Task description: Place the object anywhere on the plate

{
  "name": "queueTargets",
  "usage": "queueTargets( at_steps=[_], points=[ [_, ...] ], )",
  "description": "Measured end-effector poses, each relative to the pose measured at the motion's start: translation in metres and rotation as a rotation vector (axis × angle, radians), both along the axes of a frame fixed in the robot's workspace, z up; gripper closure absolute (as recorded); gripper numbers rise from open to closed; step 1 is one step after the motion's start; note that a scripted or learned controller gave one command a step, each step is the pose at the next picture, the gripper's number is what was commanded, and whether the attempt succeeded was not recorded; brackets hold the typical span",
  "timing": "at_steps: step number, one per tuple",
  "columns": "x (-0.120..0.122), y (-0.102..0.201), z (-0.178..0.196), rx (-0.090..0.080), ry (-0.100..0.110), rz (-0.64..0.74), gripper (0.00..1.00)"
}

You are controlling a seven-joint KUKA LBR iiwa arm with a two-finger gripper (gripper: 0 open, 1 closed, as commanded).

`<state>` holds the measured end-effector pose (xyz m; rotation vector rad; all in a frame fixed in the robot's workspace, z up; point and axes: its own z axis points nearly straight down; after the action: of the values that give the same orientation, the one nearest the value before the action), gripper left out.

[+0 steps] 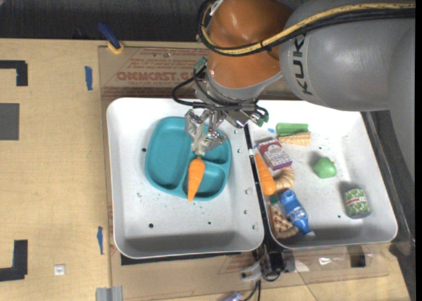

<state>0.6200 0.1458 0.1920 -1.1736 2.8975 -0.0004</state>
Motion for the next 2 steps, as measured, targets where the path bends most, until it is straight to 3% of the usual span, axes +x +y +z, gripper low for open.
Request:
queueTargets(
  at_steps=[1,2],
  points=[
    [-0.044,0.044,0.019,0.002,0.011,-0.278,1.0],
    [-0.011,0.078,0.012,0.006,0.007,-0.508,1.0]
  ],
)
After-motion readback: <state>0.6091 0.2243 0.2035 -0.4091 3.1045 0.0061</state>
